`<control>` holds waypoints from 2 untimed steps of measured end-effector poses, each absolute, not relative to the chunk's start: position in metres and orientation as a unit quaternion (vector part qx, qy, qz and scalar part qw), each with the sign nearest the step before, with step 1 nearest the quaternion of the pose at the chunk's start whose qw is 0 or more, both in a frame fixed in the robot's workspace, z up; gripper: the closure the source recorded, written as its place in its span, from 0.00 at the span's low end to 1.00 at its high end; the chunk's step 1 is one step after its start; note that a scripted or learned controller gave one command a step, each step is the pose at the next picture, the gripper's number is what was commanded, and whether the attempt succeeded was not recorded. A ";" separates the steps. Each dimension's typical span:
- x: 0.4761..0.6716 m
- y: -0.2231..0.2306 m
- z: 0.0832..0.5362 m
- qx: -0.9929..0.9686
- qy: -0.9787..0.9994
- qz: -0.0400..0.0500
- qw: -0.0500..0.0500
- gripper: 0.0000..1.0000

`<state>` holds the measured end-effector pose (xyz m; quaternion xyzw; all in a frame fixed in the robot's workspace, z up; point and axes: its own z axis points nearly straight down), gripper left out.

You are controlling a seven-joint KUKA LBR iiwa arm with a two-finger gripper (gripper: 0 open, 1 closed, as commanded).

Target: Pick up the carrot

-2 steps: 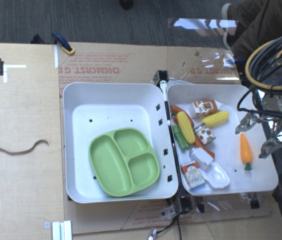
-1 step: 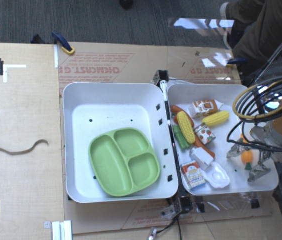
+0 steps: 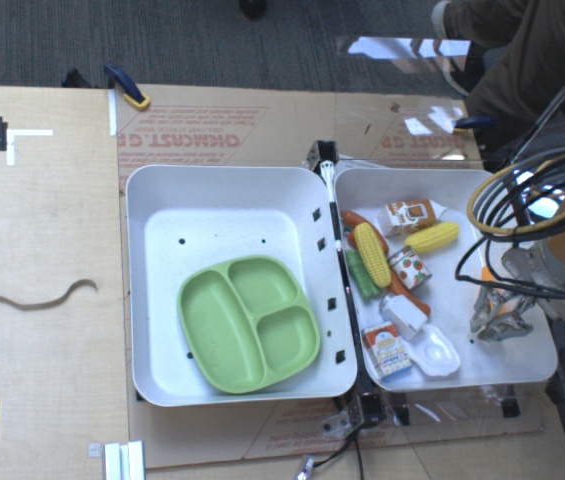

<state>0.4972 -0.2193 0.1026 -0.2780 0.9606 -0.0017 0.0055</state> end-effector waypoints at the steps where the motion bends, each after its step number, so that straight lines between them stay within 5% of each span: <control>1: 0.506 -0.118 0.163 -0.403 0.915 0.000 0.003 1.00; 2: 0.509 -0.143 0.370 -0.354 0.935 0.000 0.003 1.00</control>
